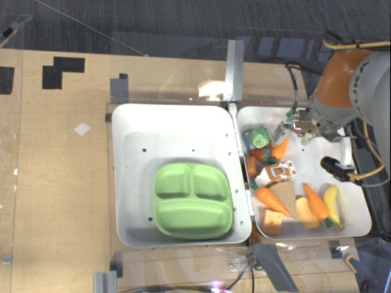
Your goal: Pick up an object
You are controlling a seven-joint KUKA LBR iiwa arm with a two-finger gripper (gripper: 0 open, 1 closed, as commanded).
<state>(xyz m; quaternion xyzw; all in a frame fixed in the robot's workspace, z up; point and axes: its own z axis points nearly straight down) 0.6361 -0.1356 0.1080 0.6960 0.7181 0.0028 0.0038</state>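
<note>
Green divided tray [193, 201] nearest, lying in left bin [131, 127] toward its front edge. Right bin [360, 221] crowded: carrots [272, 200] and [316, 202], banana [332, 204] at front right corner, tan wedge [285, 195], yellow piece [305, 213], white printed block [278, 172], green item [259, 138] near back left corner. Gripper [299, 126] low over right bin's back edge; claw state can't be told.

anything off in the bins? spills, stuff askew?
Nothing spilled or damaged. The green divided plate lies flat in the left bin, slightly turned. The toy food, carrots and a banana among them, is heaped loosely in the right bin, all inside the rim.
</note>
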